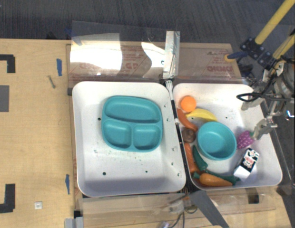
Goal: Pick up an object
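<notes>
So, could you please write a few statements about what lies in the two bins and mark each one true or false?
1. The teal divided plate lies in the left bin. True.
2. The teal bowl sits in the left bin. False: it is in the right bin.
3. The orange ball lies beside the banana. True.
4. The purple grapes lie on the divided plate. False: they lie in the right bin, right of the bowl.
5. The claw holds the banana. False: it hangs near the grapes, away from the banana.
</notes>
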Controlling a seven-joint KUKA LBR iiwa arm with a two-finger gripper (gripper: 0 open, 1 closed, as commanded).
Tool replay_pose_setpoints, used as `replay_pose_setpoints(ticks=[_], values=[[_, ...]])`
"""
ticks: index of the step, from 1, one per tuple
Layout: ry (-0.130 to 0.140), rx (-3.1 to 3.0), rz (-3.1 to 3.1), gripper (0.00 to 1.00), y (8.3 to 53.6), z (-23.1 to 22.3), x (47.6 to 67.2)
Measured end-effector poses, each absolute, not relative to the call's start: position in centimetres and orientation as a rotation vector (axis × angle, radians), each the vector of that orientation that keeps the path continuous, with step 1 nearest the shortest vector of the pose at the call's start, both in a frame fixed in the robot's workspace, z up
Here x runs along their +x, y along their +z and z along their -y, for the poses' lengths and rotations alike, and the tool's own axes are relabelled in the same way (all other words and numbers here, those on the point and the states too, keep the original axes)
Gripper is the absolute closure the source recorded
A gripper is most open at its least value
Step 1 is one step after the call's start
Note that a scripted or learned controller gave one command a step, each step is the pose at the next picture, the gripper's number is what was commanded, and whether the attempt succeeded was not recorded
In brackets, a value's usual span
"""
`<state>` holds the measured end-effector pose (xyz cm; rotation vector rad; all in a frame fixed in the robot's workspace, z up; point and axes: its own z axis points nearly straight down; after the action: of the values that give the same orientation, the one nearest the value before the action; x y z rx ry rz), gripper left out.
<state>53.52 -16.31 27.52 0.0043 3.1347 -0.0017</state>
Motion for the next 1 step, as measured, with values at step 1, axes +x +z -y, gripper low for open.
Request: replay_pose_setpoints(ticks=[1], values=[[0.004,-0.099,-3.144,0.0,16.58,18.48,56.29]])
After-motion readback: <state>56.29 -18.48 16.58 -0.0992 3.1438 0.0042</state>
